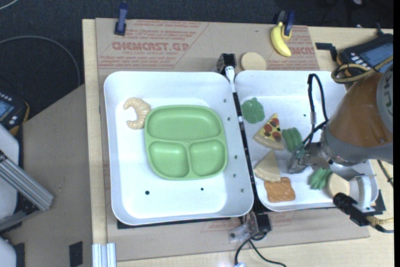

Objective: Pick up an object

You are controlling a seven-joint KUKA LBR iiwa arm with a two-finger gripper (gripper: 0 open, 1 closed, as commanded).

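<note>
My gripper [297, 162] hangs low in the right bin [294, 85], near its middle. It sits just below a dark green toy piece [291, 137] and right of a beige wedge [268, 167]; whether it touches either is unclear. A pizza slice [269, 130] and a leafy green toy [253, 110] lie to its upper left. An orange-brown toast [279, 190] rests at the bin's front. A second green piece [320, 178] and a pale round piece [339, 185] lie under the wrist. The arm [362, 119] covers the bin's right side.
The left bin [125, 184] holds a green divided plate [185, 141] and a croissant [136, 113]. Behind the bins a banana [281, 40] and a tan disc [253, 61] lie on the bench. Cables [315, 100] loop over the right bin.
</note>
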